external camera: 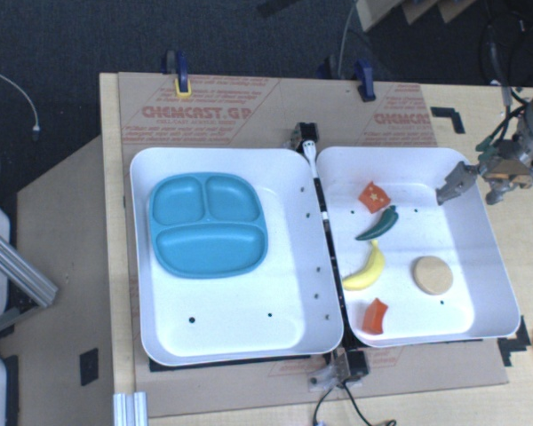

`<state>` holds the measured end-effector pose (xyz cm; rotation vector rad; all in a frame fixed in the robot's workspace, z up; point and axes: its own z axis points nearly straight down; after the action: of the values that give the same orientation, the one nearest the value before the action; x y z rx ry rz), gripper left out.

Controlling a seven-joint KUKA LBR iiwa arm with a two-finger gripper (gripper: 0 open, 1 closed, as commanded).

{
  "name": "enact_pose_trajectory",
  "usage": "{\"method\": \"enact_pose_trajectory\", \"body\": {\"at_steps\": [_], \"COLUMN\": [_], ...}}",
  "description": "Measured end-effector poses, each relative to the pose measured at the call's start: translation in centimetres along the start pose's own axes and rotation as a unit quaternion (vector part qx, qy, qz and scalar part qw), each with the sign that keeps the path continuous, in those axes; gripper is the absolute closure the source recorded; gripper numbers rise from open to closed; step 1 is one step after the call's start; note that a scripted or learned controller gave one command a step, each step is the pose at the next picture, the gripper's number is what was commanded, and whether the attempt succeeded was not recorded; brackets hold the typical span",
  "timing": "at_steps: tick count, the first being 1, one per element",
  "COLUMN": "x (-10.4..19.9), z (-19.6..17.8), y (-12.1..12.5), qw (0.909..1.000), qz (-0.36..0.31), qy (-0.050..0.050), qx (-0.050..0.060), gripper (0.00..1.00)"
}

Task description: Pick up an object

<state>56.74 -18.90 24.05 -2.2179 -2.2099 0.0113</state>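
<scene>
Farthest from the gripper, the left bin, a shallow glossy white tray with rounded corners, holds a smooth blue plate moulded into three compartments. Closer to the gripper, the right bin holds five small things. A yellow banana, curved and smooth, lies down and to the left of the gripper, with a dark green pepper just above it, slim and tapering. An orange-red chunk sits just above the pepper, roughly level with the gripper. Another red piece lies near the bin's front wall, and a flat tan disc rests below the gripper. The gripper hangs over the bin's right edge, its two dark fingers spread apart with nothing between them.
</scene>
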Motion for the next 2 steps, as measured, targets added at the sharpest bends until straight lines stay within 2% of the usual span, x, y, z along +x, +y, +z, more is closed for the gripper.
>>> {"method": "enact_pose_trajectory", "body": {"at_steps": [1,2], "x": [0.1,0.9], "z": [-0.7,4.3], "y": [0.3,0.8], "qw": [1.0,1.0], "qz": [-0.002,-0.002], "qy": [-0.002,0.0], "qx": [-0.007,-0.003], "gripper": [0.0,0.0]}}
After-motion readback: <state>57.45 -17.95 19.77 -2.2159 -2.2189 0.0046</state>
